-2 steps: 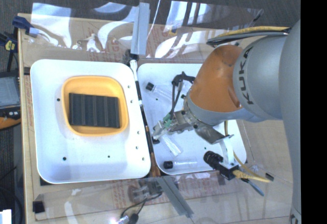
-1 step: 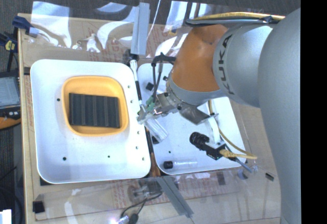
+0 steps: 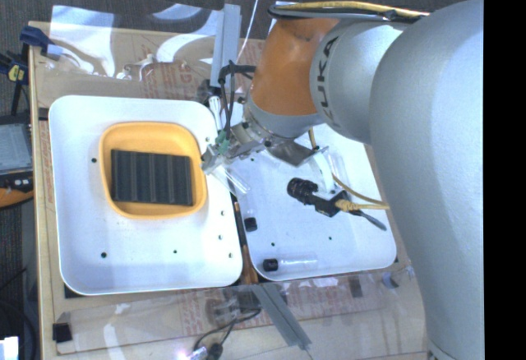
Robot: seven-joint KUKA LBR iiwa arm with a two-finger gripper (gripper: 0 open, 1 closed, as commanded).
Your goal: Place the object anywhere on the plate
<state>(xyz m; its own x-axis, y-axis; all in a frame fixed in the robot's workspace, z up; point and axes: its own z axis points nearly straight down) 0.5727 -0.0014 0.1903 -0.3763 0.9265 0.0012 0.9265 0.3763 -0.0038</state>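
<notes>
White bins [image 3: 74, 256] share the bench; a black ridged slab [image 3: 152, 177] lies on the yellow plate [image 3: 148, 134] beside the gripper [image 3: 220, 151], whose hold cannot be told; placement looks done.

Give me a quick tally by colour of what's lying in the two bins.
Yellow: 1, the plate
Dark grey: 1, the ridged block on the plate
Black: 1, a small piece in the right bin
Clear: 1, a tube, same bin
Total: 4

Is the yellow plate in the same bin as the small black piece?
No, the yellow plate lies in one bin, the small black piece in the other.
</notes>
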